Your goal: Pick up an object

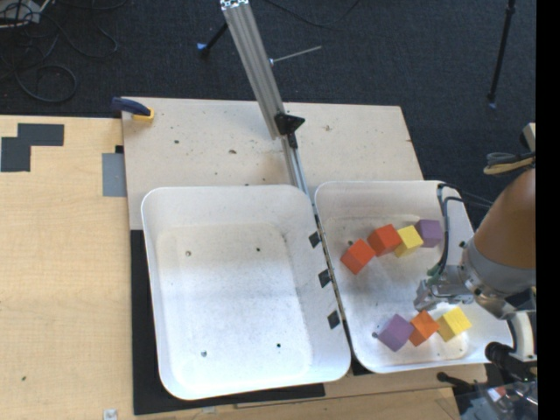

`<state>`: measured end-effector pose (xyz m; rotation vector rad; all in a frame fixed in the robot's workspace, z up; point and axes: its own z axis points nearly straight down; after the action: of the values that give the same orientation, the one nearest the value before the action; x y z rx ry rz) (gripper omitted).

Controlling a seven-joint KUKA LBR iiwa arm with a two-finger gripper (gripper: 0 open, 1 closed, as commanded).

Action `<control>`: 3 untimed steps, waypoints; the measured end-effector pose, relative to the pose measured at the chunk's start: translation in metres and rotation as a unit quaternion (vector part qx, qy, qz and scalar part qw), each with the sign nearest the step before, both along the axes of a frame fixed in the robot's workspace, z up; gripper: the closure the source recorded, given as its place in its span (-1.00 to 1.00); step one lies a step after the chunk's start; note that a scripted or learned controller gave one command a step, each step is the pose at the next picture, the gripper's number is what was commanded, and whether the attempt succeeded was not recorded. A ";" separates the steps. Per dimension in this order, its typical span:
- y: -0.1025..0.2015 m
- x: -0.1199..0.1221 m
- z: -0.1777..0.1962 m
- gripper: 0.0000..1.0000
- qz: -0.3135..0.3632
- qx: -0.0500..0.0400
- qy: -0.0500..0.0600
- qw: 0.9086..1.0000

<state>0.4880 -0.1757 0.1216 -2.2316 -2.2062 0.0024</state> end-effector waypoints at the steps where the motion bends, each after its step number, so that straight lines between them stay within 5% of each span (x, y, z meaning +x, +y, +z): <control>1: -0.003 0.007 0.061 1.00 0.006 -0.001 -0.004 1.000; 2: -0.004 0.007 0.091 1.00 0.007 -0.001 -0.003 1.000; 3: 0.048 0.028 0.089 1.00 0.008 0.001 -0.001 1.000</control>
<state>0.5158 -0.1281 0.2101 -2.2132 -2.2253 -0.0014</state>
